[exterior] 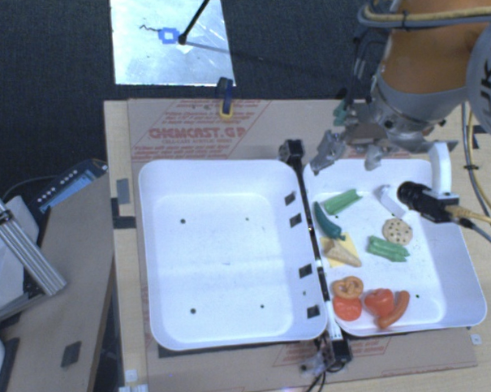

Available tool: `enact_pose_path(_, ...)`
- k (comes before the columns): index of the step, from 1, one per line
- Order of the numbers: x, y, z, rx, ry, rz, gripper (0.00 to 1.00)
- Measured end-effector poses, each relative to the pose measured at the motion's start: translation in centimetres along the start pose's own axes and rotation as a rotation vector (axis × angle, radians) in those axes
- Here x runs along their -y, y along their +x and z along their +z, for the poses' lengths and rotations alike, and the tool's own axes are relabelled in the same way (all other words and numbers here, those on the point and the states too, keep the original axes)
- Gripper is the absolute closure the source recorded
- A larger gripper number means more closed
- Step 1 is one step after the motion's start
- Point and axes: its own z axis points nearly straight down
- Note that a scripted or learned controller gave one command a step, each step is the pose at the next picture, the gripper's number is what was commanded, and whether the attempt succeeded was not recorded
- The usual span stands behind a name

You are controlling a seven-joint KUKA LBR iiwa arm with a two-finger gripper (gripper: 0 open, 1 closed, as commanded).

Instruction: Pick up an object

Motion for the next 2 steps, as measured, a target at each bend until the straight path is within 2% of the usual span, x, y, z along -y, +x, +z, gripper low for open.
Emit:
enact_pose_path(1, 0.2, -1.1, -0.7, 0.005, 0.007, 0.016, 1.00)
enact_pose_path(2, -6.8, -0.8, -4.3, 0.006, 0.003, 0.015, 1.00)
